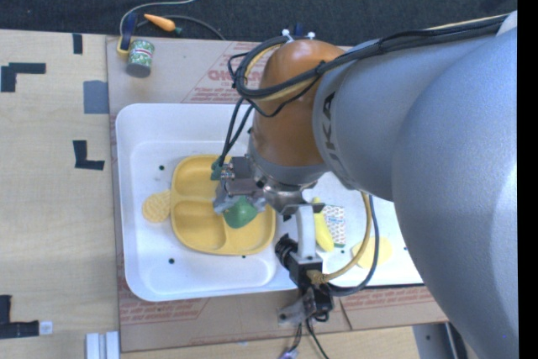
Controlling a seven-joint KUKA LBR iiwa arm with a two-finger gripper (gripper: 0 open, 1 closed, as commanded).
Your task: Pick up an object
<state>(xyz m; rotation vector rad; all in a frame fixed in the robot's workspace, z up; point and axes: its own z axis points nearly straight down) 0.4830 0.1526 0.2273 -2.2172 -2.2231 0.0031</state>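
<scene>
A yellow divided plate point(197, 219) lies in the left white bin point(134, 172). A small green object point(242, 215) sits at the plate's right side, directly under my gripper point(229, 199). The gripper hangs low over the plate's right half, touching or nearly touching the green object. The orange band and grey wrist hide the gripper's upper part. A round yellow ridged piece point(156, 207) lies on the bin floor just left of the plate.
The right bin point(395, 265) is mostly hidden by the arm; a yellow item point(324, 233) and a white mesh-patterned item point(335, 224) show in it. On the bench beyond the bins stand a small green-labelled can point(140, 57) and an orange-tipped cable point(160, 23).
</scene>
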